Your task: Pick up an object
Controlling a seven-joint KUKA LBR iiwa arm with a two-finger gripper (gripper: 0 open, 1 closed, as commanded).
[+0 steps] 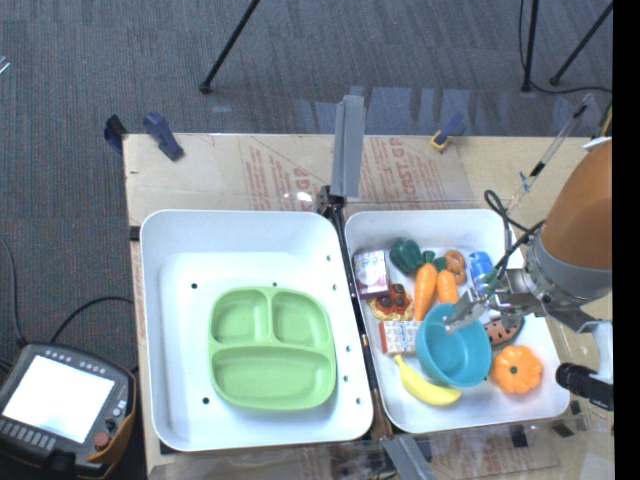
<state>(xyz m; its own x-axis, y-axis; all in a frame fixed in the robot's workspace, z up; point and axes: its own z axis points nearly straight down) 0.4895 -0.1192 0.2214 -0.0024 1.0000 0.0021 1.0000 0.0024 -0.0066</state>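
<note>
The right bin [430, 218] holds a blue bowl [452, 353], a banana [425, 385], a small orange pumpkin [517, 368], two carrots [426, 288], a green pepper-like toy [407, 254], a pizza-like slice [392, 301], a small packet [369, 271] and a red-and-white box [398, 336]. My gripper [478, 306] hangs over the bowl's far right rim, its fingers spread apart with nothing visible between them. A watermelon-like slice [499, 322] lies partly hidden under the gripper.
The left bin [170, 268] carries a green divided plate [272, 348]. A grey post [348, 148] stands behind the gap between the bins. Blue clamps [162, 134] sit at the bench's back edge. A tablet [60, 400] lies on the floor at lower left.
</note>
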